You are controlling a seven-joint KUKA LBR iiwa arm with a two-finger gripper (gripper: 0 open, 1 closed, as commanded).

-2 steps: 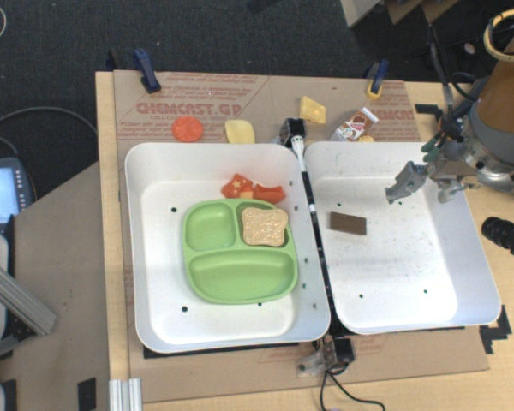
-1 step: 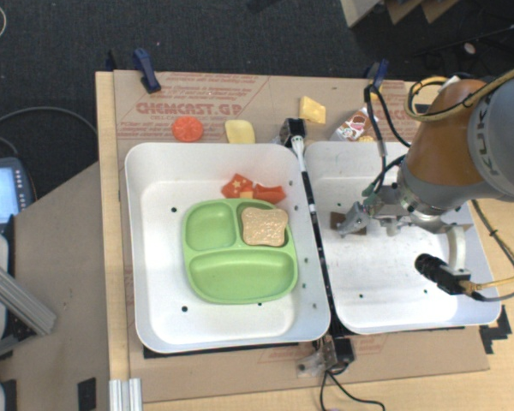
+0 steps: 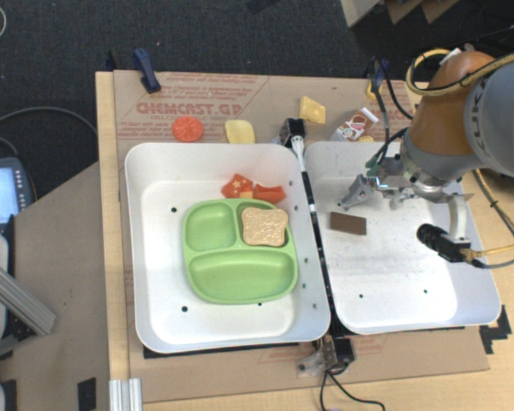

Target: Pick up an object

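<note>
A brown rectangular block (image 3: 347,223) lies flat in the right bin (image 3: 411,306), near its left wall. The gripper (image 3: 392,188) hangs below the orange-banded wrist over the upper part of that bin, just above and to the right of the block and apart from it. Nothing shows held under it. In the left bin (image 3: 154,255) a green divided plate (image 3: 238,276) carries a slice of toast (image 3: 265,226) in its upper right compartment. Red food pieces (image 3: 251,188) lie just beyond the plate.
On the cardboard behind the bins lie an orange disc (image 3: 187,128), a pale yellow piece (image 3: 239,131), a yellow wedge (image 3: 312,109) and a small printed packet (image 3: 353,127). A black part (image 3: 441,242) with a yellow cable hangs over the right bin's right side.
</note>
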